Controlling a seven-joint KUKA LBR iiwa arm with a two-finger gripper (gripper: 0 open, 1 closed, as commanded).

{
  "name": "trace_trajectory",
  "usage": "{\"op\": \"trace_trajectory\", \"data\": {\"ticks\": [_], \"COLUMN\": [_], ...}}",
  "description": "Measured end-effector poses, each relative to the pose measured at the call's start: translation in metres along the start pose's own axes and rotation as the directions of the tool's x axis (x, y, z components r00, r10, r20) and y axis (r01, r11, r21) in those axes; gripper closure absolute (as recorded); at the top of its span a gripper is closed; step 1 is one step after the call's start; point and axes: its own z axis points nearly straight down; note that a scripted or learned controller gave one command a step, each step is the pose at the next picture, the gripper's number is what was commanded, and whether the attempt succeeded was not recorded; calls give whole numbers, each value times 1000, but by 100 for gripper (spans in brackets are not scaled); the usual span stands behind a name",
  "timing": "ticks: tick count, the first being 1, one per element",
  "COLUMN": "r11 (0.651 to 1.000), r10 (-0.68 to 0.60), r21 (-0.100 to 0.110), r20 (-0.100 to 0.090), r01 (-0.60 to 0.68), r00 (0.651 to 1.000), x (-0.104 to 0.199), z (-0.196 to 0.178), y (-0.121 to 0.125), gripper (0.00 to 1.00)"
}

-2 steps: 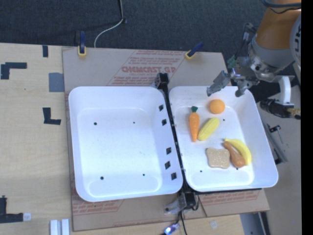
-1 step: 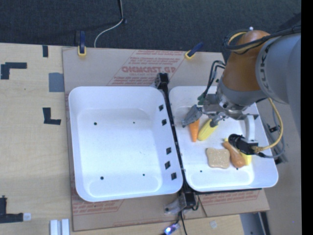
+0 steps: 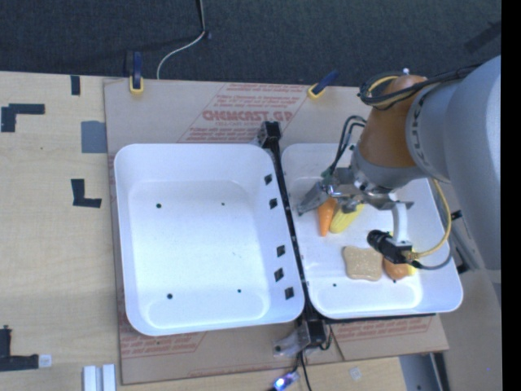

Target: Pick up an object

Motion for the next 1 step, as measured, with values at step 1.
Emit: {"op": "trace_trajectory", "data": {"ticks": [1], "r11": [1000], "r10": [1], "r21": [-2], "r20": [3], "r01": [-1], "r00": [1000], "x": [-1], "z": [-8], "y": [0], "gripper": [100]}}
